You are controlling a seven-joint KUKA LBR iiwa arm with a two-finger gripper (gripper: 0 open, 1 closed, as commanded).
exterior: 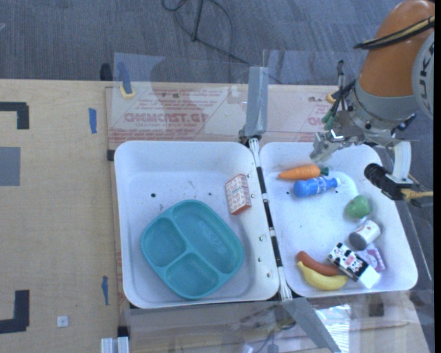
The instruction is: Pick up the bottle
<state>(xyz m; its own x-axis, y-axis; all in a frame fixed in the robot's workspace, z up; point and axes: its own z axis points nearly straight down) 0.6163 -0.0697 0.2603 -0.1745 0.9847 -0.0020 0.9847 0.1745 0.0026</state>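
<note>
camera view: arm reached in from right, over right bin (406, 276)
gripper (322, 148): above carrot (299, 172) and bottle (314, 186)
jaws: state cannot be told

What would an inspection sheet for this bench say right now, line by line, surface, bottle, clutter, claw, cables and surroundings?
Surface: wooden bench bearing a left bin and a right bin, both white, side by side.
Job's things: blue bottle lying on its side in the right bin, just below the carrot.
Clutter: right bin also holds a green object, a small can, a banana, a sausage and a cow-print carton; left bin holds a teal divided plate and a small box.
Claw: claw above the right bin's far edge, near the carrot, holding nothing visible.
Cables: black cable on the floor beyond the bench.
Surroundings: grey floor.
</note>
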